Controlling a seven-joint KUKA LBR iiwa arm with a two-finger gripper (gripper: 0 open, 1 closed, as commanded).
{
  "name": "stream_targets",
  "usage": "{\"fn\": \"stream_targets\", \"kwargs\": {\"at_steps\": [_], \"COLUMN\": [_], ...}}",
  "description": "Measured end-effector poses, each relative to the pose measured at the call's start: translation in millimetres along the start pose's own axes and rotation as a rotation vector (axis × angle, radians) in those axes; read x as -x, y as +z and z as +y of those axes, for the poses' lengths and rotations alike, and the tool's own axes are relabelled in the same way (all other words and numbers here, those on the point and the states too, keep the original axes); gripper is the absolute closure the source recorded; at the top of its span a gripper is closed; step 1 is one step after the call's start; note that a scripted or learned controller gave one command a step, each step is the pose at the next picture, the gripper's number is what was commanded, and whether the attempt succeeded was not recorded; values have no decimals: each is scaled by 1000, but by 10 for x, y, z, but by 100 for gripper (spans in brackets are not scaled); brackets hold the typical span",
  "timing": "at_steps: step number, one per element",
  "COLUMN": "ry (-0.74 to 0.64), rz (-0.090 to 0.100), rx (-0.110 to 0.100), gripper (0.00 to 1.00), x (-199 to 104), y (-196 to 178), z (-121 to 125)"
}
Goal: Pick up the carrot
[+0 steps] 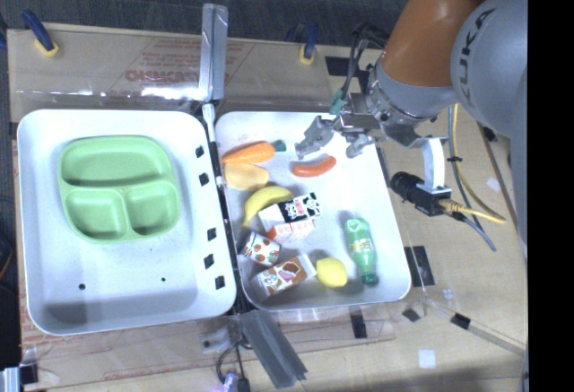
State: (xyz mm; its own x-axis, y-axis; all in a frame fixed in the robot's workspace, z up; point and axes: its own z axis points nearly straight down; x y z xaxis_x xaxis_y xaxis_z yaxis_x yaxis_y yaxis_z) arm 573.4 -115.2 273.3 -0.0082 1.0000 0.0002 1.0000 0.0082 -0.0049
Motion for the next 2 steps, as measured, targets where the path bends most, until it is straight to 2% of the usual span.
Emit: {"fn": "stream_targets", "kwargs": {"at_steps": [1,2], "ry": [135,-129], "rz": [-1,-1], "rx": [2,0], "gripper": [0,0], "x": [-620,-1082], "y": [-492,784], "z": [209,573]}}
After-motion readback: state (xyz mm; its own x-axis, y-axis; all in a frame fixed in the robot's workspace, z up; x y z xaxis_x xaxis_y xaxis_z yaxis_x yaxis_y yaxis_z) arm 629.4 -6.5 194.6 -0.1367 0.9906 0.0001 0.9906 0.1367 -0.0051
